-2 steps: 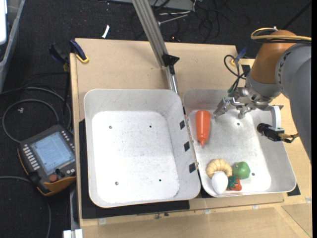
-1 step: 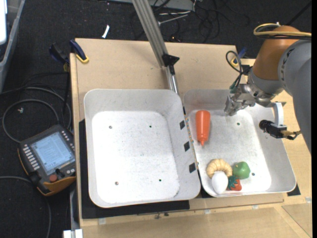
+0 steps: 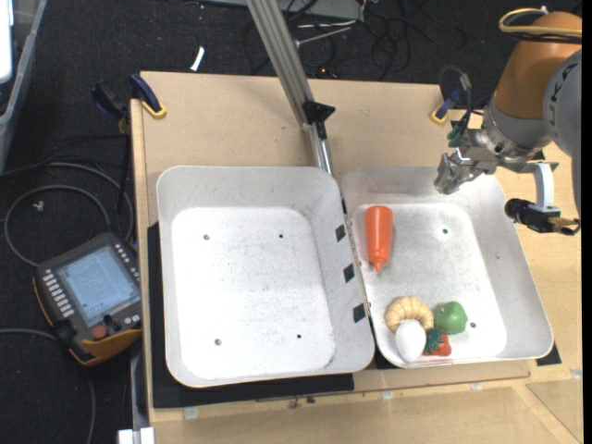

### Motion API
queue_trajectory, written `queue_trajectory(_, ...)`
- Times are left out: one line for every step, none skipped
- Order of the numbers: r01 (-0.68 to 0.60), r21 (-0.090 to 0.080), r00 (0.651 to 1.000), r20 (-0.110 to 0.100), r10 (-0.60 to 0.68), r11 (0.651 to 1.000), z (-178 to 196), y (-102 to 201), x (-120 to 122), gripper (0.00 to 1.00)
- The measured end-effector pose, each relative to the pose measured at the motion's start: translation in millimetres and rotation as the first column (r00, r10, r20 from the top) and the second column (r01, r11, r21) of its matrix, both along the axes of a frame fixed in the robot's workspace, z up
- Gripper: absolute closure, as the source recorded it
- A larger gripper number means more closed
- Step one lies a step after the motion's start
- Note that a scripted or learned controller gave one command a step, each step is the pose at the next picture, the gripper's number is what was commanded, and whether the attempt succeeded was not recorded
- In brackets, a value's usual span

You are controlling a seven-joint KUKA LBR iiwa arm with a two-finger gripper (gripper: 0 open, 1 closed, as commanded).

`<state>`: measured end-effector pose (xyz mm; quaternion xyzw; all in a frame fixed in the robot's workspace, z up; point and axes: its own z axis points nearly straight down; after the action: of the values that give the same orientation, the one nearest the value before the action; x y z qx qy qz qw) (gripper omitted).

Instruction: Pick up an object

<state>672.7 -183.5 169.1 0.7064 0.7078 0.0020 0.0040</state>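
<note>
- The gripper [image 3: 450, 176] is hanging over the far rim of the right bin [image 3: 518, 276]; I cannot tell its state.
- The orange carrot [image 3: 378, 235] is lying alone in the bin's left part, well apart from the gripper.
- It is looking light, stiff and smooth; gripping across its thicker far end seems safest.
- A croissant [image 3: 408, 311], white egg [image 3: 410, 341] and green pepper [image 3: 450, 317] are crowding the near edge, half hiding a small red thing.
</note>
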Motion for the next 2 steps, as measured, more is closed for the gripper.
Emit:
queue_trajectory(0.0,0.001,1.0,-0.001,0.0,1.0,44,0,0,1.0)
queue_trajectory(-0.001,0.0,1.0,0.001,0.001,1.0,107,3,-3,1.0)
